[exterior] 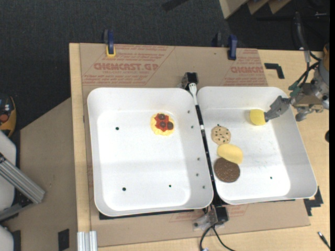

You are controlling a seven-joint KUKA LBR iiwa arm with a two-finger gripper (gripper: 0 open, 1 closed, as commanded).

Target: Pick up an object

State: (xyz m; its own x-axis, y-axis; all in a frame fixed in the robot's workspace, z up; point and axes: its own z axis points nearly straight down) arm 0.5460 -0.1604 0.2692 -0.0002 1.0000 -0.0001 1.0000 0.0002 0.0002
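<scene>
The right bin (293, 156) holds a small yellow block (257, 117) near its far side. Closer to the divider lie a chocolate-chip cookie (221, 135), a yellow rounded piece (230, 153) and a dark brown round cookie (227, 170). In the left bin (131, 187) sits a yellow disc with red toppings (163, 123). My gripper (289, 111) hangs over the right bin's far right corner, open. One finger (275, 110) reaches down beside the yellow block's right edge. Nothing sits between the fingers.
Both bins rest on a brown cardboard sheet (157, 61) held by two blue clamps (109, 42) at the back edge. A black bracket (190, 80) sits at the far end of the divider. Cables lie at the front (212, 221).
</scene>
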